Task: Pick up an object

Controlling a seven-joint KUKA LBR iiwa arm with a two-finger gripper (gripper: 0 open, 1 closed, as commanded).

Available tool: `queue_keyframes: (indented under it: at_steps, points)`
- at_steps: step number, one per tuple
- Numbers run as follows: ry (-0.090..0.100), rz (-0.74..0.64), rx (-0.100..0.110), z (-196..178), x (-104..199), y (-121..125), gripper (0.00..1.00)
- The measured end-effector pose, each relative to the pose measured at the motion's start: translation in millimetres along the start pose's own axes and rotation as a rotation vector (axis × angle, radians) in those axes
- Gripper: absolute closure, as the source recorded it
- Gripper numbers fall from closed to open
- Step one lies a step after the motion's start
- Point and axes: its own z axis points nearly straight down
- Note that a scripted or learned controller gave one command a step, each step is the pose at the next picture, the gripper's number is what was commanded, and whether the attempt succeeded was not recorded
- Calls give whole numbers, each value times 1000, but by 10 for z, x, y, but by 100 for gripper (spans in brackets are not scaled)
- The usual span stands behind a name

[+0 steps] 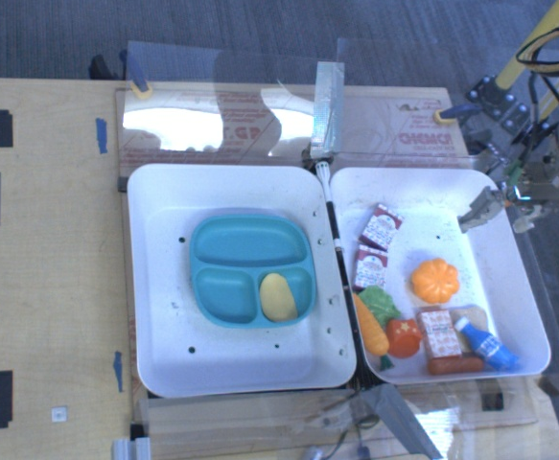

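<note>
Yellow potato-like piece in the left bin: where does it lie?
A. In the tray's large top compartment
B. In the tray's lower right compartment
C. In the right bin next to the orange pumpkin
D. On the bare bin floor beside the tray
B. The yellow piece lies in the lower right compartment of the blue tray, inside the left bin.

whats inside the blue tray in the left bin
A yellow potato-like item lies in the lower right compartment of the blue tray. The other two compartments show bare blue. Whatever is beneath the item is covered.
</note>
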Motion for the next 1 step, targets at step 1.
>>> queue_keyframes:
  at_steps: [1]
  points:
    - [0,-31,2,335,-43,-438,0]
